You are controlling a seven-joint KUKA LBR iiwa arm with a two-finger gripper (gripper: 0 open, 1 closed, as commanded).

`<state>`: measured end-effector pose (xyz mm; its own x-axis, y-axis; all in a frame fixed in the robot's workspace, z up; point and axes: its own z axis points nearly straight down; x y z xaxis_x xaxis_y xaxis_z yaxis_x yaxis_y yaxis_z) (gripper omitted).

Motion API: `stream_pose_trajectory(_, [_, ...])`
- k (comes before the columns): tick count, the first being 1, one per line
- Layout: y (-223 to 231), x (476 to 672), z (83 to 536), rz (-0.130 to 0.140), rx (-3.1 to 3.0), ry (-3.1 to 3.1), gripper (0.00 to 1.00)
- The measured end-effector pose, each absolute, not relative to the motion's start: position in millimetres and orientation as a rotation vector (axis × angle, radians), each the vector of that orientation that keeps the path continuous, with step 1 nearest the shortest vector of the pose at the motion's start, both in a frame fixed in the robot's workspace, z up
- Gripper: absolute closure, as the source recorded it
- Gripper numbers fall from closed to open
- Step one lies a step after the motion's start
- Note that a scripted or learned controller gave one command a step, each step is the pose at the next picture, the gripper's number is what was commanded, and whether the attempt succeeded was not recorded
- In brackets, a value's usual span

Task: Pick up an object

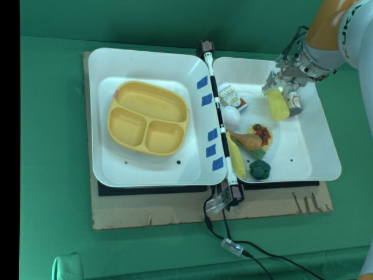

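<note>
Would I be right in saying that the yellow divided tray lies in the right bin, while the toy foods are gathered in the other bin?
Not quite: the camera view shows the yellow divided tray in the left bin; the toy foods are gathered in the right bin.

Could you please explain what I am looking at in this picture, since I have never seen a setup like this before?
This is a single camera fixed above a bench, looking down at a slant. The grey robot arm with an orange band reaches in from the right; its two-finger hand is the grasping part. A pale yellow block hangs between its fingers, so it appears to be held. Two shallow white bins sit side by side. The left bin holds a yellow three-compartment plastic tray. The right bin holds toy food: a white egg, a yellow banana, a green broccoli piece.
</note>
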<state>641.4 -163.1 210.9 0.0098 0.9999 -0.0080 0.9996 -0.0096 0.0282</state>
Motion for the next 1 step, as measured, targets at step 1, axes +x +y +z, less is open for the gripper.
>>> stream_pose_trajectory(1, [-98.7,615.0,354.8,0.012,2.216,2.207,1.0])
